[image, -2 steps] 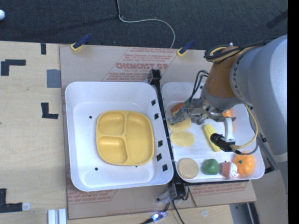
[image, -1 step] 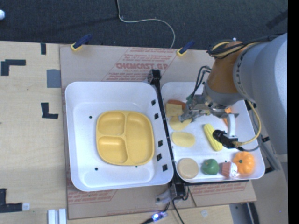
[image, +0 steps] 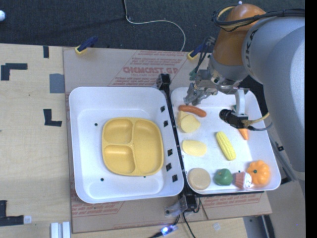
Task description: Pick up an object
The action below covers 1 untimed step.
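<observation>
Reaching in from the right, the grey arm [image: 277, 68] is hanging its gripper [image: 195, 97] over the far left corner of the right bin [image: 262, 182], just above a sausage [image: 192, 110] that is lying across the bin floor; whether the fingers are touching it is too blurred to tell, and nothing is showing clearly between them, so how far they are spread cannot be told. Just below the sausage a pale potato-like piece [image: 189, 124] is sitting, and under it a yellowish lump [image: 194, 148], then a round tan disc [image: 199, 178] at the near edge. To the right, a corn cob [image: 226, 146] is lying at a slant, a carrot [image: 243, 133] is resting beside a black fitting [image: 232, 117] on the arm, and a green piece [image: 223, 177], a small pink-and-white item [image: 242, 180] and an orange pumpkin [image: 257, 172] are lining the near right corner. These pieces are crowding the bin closely. The left bin [image: 84, 108] is holding a yellow divided plate [image: 132, 146]. Both bins are sitting on cardboard [image: 133, 68].
</observation>
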Each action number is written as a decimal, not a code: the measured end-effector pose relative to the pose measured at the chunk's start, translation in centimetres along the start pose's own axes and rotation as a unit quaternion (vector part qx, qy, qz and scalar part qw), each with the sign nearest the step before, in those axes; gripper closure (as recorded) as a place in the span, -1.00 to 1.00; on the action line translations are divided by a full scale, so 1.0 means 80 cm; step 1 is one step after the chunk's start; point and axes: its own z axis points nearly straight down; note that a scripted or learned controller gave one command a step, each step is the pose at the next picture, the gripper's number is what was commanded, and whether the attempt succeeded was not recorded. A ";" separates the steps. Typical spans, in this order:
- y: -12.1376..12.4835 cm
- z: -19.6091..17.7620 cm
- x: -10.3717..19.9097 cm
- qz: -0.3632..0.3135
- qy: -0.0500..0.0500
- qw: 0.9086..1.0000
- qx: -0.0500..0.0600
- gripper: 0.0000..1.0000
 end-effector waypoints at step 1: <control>0.000 -0.164 0.016 0.001 0.000 1.000 -0.004 1.00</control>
